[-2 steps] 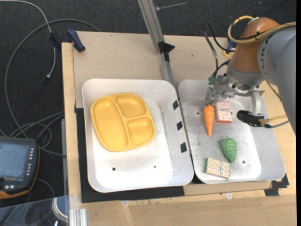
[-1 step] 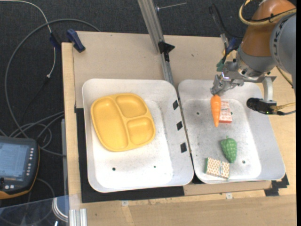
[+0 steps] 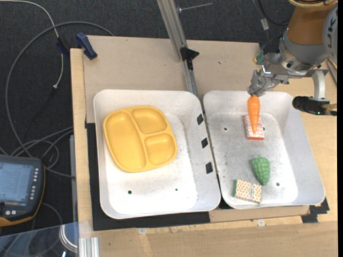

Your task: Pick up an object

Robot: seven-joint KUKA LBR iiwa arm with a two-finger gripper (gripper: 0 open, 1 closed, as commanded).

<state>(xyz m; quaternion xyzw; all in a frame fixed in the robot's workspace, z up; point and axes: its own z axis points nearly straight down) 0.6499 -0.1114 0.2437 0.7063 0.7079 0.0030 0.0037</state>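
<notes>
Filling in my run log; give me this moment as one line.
gripper: shut on carrot, hanging over right bin | block beneath | green toy, patterned packet in bin | yellow tray in left bin

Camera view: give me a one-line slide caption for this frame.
The gripper holds an orange carrot by its top above the right bin; a yellow divided plate lies in the left bin.
</notes>
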